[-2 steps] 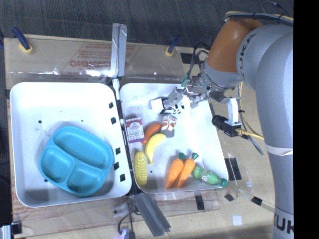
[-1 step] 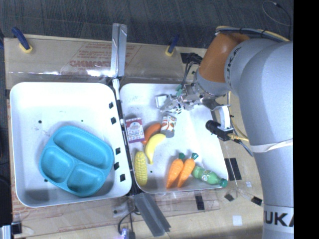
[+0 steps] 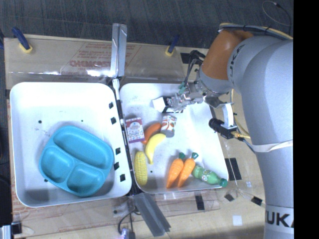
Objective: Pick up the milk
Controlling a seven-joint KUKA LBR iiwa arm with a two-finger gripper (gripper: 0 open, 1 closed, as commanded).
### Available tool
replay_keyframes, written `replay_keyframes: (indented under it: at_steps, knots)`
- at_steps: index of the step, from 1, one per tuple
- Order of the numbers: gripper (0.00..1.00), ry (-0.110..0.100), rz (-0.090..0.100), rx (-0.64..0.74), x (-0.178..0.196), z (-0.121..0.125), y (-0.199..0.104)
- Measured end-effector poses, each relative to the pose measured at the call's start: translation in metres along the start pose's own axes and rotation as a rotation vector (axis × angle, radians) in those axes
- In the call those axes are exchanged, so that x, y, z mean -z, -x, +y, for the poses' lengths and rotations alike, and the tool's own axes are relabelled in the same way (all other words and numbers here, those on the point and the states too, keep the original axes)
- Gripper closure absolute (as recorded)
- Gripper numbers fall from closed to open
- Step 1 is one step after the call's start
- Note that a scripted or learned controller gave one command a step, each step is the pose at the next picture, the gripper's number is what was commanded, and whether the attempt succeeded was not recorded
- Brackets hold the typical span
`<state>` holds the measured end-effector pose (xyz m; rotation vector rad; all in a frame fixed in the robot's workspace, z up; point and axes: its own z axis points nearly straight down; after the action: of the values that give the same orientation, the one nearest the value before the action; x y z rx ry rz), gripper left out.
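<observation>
Right bin (image 3: 212, 128): hand (image 3: 175, 103) above milk (image 3: 169, 124)

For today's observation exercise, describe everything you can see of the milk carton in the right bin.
The milk carton is a small boxy carton, white and red with print too small to read. It looks like card or plastic. It sits in the upper middle of the right bin, seemingly upright, just below the gripper. An orange item lies against its left side, and the banana lies just below it. Whether the gripper touches it cannot be told.
</observation>
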<state>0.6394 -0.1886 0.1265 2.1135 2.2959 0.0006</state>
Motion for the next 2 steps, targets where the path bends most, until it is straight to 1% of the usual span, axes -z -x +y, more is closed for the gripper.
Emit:
replay_keyframes:
  at_steps: [1,2]
  knots:
    - [0.00,0.003,0.005,0.007,0.0031,0.0032,-0.0050]
    - [1.00,0.001,0.003,0.010,0.0113,0.0031,-0.0043]
